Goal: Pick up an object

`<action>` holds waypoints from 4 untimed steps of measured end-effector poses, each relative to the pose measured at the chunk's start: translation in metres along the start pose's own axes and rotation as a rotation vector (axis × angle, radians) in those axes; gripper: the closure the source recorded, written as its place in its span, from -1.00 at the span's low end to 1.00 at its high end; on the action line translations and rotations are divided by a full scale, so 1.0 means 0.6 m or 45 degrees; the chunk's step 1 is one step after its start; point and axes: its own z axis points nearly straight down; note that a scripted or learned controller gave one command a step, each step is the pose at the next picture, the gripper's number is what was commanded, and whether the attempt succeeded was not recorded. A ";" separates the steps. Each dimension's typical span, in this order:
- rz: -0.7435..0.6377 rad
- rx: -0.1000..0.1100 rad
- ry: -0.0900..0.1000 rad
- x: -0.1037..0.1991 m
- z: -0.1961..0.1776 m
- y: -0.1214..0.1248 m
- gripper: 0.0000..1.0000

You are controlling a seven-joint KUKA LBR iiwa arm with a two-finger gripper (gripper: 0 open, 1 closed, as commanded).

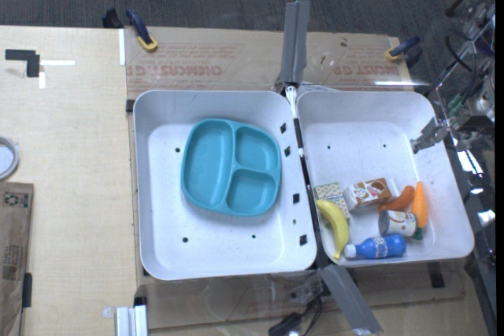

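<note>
Bottle [376, 248] (blue) beside banana [335, 224].

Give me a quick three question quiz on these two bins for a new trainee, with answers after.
1. True or false: the blue plate lies in the left bin.
2. Which touches the banana? A) the plate B) the bottle C) the clamp
3. Fill in: the carrot lies in the ____ bin.

Key: 1 true; 2 B; 3 right.
</note>
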 end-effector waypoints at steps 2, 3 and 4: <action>-0.305 -0.045 -0.014 -0.023 0.243 -0.090 -1.00; -0.307 -0.036 -0.007 -0.022 0.232 -0.090 1.00; -0.307 -0.033 -0.006 -0.022 0.233 -0.091 -1.00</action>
